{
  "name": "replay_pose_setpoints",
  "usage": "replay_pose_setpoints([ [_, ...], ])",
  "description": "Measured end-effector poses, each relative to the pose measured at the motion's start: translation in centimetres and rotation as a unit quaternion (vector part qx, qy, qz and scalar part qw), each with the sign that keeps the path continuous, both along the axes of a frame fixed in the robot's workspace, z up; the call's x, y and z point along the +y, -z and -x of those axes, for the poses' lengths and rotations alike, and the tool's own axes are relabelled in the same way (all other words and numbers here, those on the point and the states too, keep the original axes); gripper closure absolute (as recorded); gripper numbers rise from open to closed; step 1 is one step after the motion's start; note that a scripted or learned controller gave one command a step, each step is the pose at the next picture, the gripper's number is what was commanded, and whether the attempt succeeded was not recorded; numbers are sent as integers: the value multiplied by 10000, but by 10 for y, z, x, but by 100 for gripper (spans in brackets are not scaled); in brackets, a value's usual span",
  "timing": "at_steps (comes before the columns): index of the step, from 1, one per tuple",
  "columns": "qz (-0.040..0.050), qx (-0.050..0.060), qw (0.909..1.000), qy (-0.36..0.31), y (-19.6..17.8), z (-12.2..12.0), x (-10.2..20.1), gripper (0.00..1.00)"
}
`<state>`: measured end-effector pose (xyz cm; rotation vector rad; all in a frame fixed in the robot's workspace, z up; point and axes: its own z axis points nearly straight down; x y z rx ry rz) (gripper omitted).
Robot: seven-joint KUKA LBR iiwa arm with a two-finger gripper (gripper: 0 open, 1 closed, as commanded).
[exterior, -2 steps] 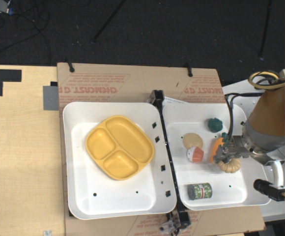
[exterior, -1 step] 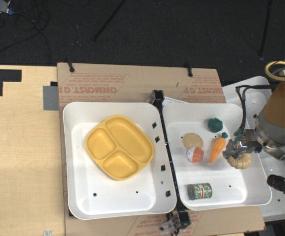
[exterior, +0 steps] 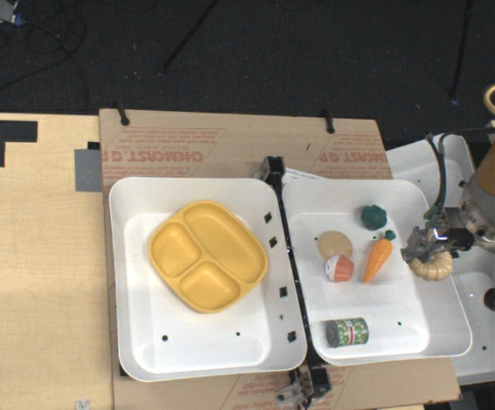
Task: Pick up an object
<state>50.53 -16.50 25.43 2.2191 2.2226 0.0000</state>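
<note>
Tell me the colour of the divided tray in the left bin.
Yellow. The divided tray shows plainly in the camera view, lying in the left white bin.

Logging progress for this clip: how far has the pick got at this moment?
Done: the arm has brought the claw to the right bin's right edge, over a tan, pumpkin-like object. In hand: nothing visibly lifted; whether it grips that object is unclear. Left: a confirmed grasp and lift. The carrot, teal object, can and yellow tray lie untouched.
</note>
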Motion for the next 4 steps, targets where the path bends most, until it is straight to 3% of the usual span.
replay_pose_setpoints([
  [1, -3, 6, 10000, -3, -28, -1, -1, 100],
  [4, -10, 22, 10000, -17, -17, -50, 151, 100],
])
